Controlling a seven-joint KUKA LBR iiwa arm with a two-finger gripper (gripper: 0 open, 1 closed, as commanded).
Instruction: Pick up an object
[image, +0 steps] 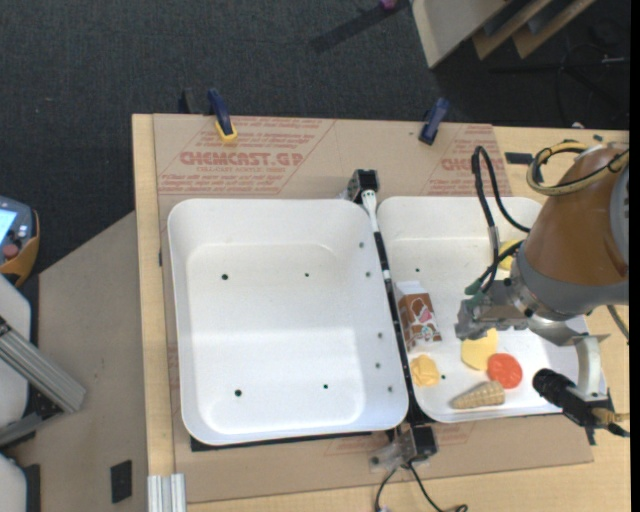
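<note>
Tool (478, 322) above right bin (440, 225), grip state unclear, yellow block (480, 350) just beneath

From my remote seat, the grey arm with the orange band (580, 245) is cut off by the right edge, so I can't see its base. Its bulk covers the far right part of the right white bin (440, 225). I can't make out the fingers of the dark two-finger gripper (483, 318). The pale yellow block (480, 350) sits partly under it. The print on the small brown-and-white packet (418, 317) is too small to read.
</note>
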